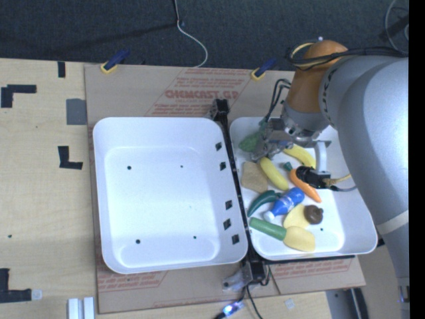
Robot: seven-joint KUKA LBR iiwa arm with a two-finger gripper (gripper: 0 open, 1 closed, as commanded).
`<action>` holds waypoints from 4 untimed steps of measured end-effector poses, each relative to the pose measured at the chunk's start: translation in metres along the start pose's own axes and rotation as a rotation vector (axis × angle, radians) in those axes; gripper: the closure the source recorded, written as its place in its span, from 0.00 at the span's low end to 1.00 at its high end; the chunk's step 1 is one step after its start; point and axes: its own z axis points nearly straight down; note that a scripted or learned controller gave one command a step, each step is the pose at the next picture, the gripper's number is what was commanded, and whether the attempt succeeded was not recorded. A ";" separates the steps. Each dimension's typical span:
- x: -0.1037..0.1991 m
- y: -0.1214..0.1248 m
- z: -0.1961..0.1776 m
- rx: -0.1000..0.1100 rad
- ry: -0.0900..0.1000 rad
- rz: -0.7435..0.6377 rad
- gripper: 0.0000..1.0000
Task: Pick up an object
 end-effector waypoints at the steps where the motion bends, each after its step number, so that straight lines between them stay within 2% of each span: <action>1: 0.012 -0.086 0.000 -0.027 -0.004 0.002 1.00; 2: 0.078 -0.078 -0.107 -0.044 -0.003 -0.008 1.00; 3: 0.133 -0.024 -0.210 -0.048 -0.004 -0.008 1.00; 4: 0.205 -0.063 -0.214 -0.032 -0.003 -0.009 1.00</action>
